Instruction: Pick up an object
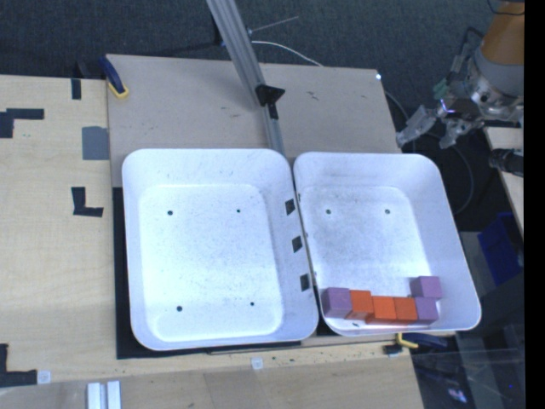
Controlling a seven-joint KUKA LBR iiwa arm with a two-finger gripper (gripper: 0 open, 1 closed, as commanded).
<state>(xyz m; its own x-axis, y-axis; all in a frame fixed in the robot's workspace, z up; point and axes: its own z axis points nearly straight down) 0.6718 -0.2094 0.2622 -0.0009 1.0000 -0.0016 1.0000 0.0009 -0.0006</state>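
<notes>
Several small blocks lie in a row along the near edge of the right bin (375,162). A purple block (337,300) is at the row's left end, with orange blocks (383,307) beside it. Two more purple blocks (427,296) are stacked at the right end. My gripper (432,131) hangs beyond the far right corner of the right bin, outside it and well away from the blocks. Its fingers are spread open with nothing between them.
The left bin (204,162) lies beside the right one, their rims touching. A slanted metal pole (243,49) rises behind the bins. A blue and yellow clamp (115,79) sits at the board's far left corner, another clamp (409,341) at the near edge.
</notes>
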